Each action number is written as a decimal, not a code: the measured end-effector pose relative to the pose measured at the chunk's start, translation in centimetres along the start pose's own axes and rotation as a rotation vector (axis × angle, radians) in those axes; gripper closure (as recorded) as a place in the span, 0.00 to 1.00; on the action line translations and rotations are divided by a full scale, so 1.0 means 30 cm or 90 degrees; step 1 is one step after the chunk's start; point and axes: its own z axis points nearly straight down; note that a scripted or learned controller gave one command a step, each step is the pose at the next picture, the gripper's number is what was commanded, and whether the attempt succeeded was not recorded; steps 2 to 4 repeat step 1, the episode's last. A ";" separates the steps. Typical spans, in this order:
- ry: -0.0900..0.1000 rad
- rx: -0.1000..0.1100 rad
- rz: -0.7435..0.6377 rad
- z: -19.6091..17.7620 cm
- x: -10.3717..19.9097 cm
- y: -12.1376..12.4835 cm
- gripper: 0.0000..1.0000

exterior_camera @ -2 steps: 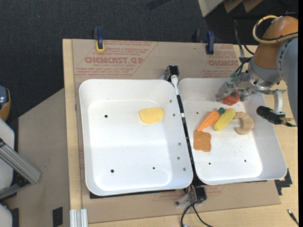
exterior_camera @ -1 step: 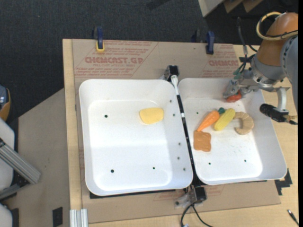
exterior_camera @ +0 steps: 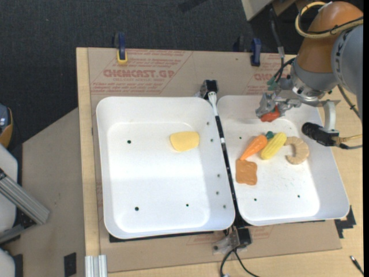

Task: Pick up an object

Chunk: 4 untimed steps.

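Gripper [exterior_camera: 270, 112] sits over the right bin's [exterior_camera: 323, 203] far side, fingers pinching a small red object [exterior_camera: 269, 117]. Looks like the grasp-and-lift step. Next move calls for a straight rise clear of the carrot [exterior_camera: 253, 146] and corn [exterior_camera: 273, 145] nearby.

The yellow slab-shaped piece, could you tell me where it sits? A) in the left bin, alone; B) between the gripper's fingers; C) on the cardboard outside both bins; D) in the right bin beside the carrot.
A: the yellow piece lies on the floor of the left bin, while the carrot and corn lie in the right bin.
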 end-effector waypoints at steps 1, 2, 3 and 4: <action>0.003 0.003 -0.001 -0.108 0.296 -0.198 1.00; 0.003 0.003 -0.001 -0.108 0.296 -0.198 1.00; 0.003 0.003 -0.001 -0.108 0.296 -0.198 1.00; 0.003 0.003 -0.001 -0.108 0.296 -0.198 1.00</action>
